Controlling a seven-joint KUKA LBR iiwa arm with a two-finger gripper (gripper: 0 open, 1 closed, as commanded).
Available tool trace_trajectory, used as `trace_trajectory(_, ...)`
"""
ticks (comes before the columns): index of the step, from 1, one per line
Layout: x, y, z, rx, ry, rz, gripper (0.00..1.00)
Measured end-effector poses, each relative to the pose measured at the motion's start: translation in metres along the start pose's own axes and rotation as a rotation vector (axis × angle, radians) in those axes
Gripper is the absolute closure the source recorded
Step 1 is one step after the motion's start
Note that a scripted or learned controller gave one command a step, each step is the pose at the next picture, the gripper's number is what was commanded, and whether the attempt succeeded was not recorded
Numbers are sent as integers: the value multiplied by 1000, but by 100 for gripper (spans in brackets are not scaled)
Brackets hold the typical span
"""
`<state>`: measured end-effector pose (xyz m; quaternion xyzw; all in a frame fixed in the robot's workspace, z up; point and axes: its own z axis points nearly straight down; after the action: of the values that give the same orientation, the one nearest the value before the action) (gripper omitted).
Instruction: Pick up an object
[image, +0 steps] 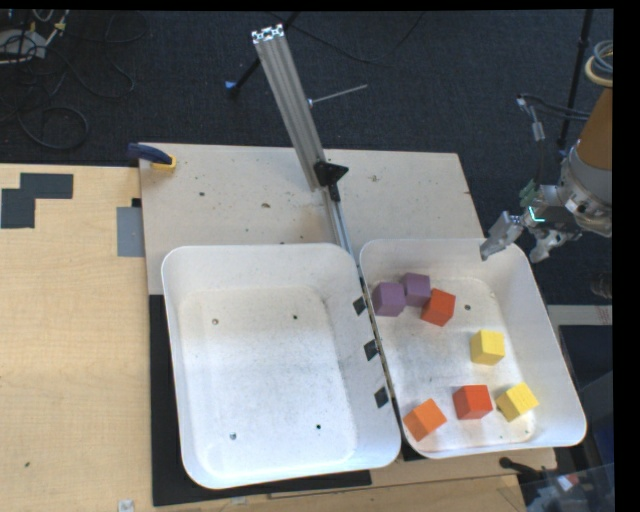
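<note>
Jaws are seen spread apart, nothing between them; the gripper (520, 238) is held at about 1 o'clock of the right bin (560, 375), just outside its upper right corner. One grey finger (497, 238) is angled down-left toward the bin rim, the other seen beside it to the right. The arm (597, 150) is seen entering from 3 o'clock of the frame.

Seven blocks are noted in the right bin. Two purple blocks (389, 298) (416, 288) are found touching at the bin's 11 o'clock, with a red block (438, 307) just beside them toward 4 o'clock. A yellow block (488, 347) is set alone near the bin's centre-right. At 6 o'clock an orange block (426, 418) is recorded, then a second red block (472, 402) and a second yellow block (517, 401) toward 5 o'clock, these last two touching.

The left bin (200, 300) is marked with dark specks only. A slanted aluminium bar (290, 100) is seen rising at 12 o'clock from between the bins.
</note>
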<state>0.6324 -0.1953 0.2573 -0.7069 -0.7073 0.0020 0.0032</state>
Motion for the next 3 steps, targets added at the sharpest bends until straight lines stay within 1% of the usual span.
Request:
trace_trajectory(1,1,1,-3,-4,-2,-4,0)
trace_trajectory(2,4,-3,61,1,0,-1,0)
trace_trajectory(3,4,-3,126,1,0,1,0)
